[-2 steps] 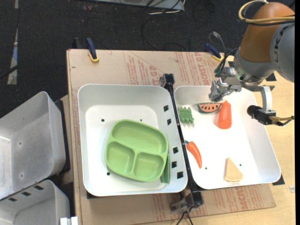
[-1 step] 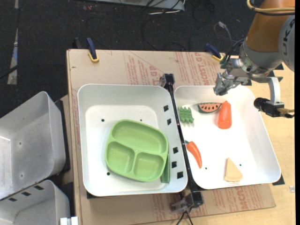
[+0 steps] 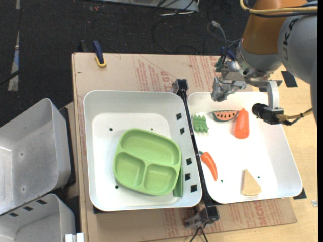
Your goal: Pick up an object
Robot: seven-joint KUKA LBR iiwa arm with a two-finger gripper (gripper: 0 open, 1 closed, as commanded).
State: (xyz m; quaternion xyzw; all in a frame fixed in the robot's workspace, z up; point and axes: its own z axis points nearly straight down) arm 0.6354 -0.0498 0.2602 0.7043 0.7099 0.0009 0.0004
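My gripper (image 3: 221, 95) hangs over the far left part of the right bin (image 3: 282, 150), just above and left of a watermelon slice (image 3: 225, 116). An orange carrot-like piece (image 3: 241, 124) lies right of the slice. A small green ridged piece (image 3: 200, 123) sits by the bin's left wall. A red chili pepper (image 3: 209, 164) lies lower down by that same wall. A pale tan wedge (image 3: 250, 183) rests near the front edge. I see nothing hanging from the gripper.
The left bin (image 3: 101, 110) holds a green divided plate (image 3: 147, 161). A black divider (image 3: 189, 135) runs between the bins. The grey arm with its orange band (image 3: 272, 9) reaches in from the upper right. Grey tubs (image 3: 30, 150) stand at the far left.
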